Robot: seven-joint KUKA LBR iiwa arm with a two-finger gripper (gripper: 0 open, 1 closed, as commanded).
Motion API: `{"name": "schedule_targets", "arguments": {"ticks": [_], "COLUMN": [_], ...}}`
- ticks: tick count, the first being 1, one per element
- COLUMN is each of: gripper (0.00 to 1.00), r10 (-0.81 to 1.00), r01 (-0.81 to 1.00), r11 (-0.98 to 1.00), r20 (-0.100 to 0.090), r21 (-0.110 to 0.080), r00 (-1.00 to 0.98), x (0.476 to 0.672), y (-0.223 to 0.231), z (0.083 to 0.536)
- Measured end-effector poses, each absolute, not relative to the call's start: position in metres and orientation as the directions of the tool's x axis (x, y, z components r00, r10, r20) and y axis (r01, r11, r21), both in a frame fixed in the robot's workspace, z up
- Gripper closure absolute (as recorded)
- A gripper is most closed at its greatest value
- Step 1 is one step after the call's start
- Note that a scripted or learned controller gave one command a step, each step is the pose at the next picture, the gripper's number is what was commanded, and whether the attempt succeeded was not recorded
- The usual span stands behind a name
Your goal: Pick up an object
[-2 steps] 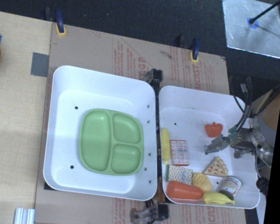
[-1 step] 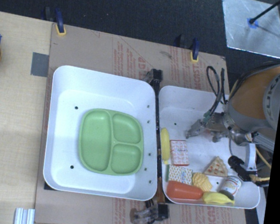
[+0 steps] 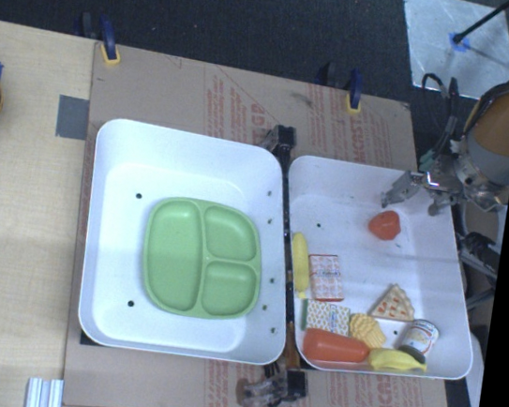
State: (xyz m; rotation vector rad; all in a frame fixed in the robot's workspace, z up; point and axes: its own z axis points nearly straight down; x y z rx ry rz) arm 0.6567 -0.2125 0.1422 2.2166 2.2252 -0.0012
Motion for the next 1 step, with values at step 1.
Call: {"name": "schedule_targets", "arguments": {"ticks": [1], "gripper": [0.00], "r10": [1.000], "r01": [1.000], "r11": [0.006], "r20": [0.000], "r21": [-0.004], "r00": [-0.006], "x": [0.6564], "y": [-0.1505], "z": [0.1260]}}
